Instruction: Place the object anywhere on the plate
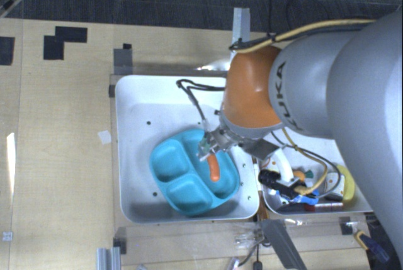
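An orange carrot-like object (215, 168) is seen over the blue divided plate (173, 165), in its right compartment, just below the gripper (208, 149). Whether it is grasped cannot be told. It is judged light, stiff and smooth, best gripped mid-length.

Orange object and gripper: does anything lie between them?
Nothing in the camera view: the gripper hangs directly above the orange object, which lies in the blue divided plate. Whether they touch is unclear.
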`<state>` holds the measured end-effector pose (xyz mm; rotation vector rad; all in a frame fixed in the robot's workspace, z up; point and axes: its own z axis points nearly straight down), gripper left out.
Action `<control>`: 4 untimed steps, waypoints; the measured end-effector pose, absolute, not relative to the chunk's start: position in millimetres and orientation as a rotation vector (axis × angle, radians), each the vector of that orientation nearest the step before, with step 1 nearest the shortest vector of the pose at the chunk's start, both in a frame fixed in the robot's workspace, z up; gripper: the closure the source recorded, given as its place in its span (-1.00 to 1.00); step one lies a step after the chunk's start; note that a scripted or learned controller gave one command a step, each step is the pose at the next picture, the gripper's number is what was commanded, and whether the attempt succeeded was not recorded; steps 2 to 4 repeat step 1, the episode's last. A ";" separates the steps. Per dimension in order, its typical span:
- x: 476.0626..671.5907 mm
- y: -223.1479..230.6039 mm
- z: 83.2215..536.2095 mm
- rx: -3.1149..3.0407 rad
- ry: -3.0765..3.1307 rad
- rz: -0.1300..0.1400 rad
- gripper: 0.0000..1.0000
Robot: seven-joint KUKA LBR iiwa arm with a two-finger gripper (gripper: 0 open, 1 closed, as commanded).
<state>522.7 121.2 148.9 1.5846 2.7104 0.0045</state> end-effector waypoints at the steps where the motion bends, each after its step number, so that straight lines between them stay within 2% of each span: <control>1: 522.9 120.6 149.0 1.586 2.709 0.005 -1.00; 4: 522.9 120.6 149.0 1.586 2.709 0.005 -1.00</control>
